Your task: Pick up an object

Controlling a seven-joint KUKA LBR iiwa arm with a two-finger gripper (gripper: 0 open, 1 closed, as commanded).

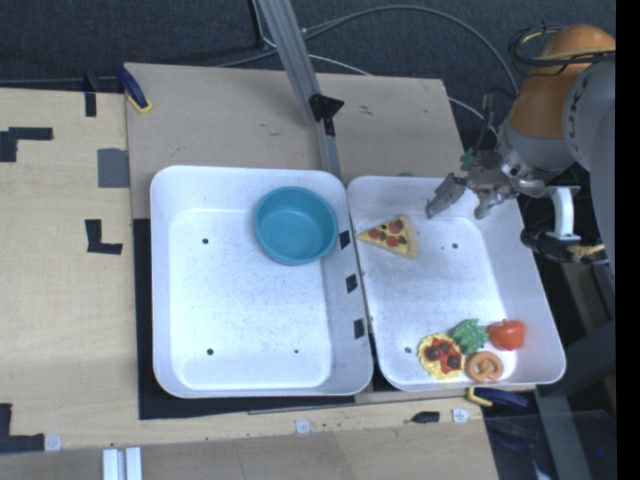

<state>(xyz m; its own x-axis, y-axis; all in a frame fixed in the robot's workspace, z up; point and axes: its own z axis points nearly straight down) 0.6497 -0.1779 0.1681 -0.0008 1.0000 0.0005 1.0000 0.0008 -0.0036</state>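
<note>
Hovering at the upper right of the frame, the gripper (pixel 462 204) sits over the top edge of the right bin (pixel 520 298), fingers apart with nothing between them. A pizza slice (pixel 391 236) lies just left of it, apart. Toy food (pixel 470 348) clusters at that bin's lower right. A blue bowl (pixel 294 225) rests in the left bin (pixel 230 338).

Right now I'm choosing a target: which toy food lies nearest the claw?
The pizza slice, alone near the right bin's far end beside the claw; the other foods cluster at the near corner.
</note>
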